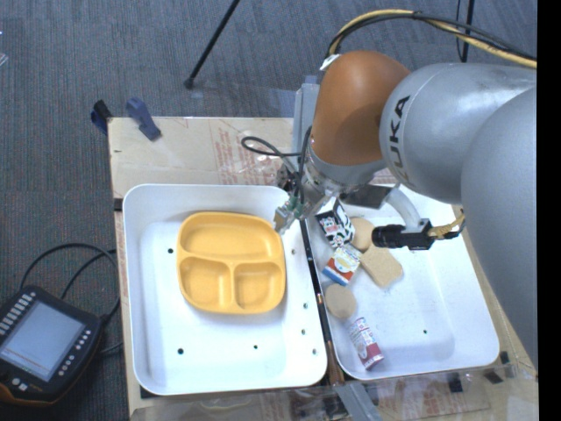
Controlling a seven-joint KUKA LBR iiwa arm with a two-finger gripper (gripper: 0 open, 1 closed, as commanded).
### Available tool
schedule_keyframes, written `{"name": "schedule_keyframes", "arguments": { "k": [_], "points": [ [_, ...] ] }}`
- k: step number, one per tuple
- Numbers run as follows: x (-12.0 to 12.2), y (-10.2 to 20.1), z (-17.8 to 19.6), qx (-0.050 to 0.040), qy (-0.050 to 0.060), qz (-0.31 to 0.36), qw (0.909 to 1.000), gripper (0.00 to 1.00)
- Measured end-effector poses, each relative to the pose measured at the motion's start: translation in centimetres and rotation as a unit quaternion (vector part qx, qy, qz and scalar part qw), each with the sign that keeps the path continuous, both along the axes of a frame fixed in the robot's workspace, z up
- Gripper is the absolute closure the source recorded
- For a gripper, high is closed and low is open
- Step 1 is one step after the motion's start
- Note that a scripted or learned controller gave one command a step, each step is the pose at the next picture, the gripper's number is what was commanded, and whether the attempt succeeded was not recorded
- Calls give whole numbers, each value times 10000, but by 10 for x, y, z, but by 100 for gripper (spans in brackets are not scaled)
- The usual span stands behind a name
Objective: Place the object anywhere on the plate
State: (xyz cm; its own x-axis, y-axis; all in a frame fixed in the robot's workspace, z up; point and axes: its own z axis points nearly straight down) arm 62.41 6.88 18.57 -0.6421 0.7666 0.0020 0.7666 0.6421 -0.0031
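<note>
Scanning from the frame's bottom: objects [353, 266] lie clustered in the right bin [456, 340], none delivered. At centre-left the yellow plate [232, 261] sits bare. Above it my gripper [289, 210] hovers beside the plate's upper-right corner; its state I cannot tell.

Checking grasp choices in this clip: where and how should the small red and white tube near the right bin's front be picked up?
Grip the tube across its narrow middle, coming straight down from above. It lies flat on the right bin floor, long axis running diagonally, apart from the round tan piece just behind it, so jaws set crosswise should have room on both sides.
</note>
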Motion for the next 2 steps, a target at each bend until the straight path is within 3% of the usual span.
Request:
{"name": "schedule_keyframes", "arguments": {
  "k": [1,2],
  "points": [
    [0,0,0,3,-1,0,10000,0],
    [1,-1,8,5,11,-14,10000,100]
  ]
}}
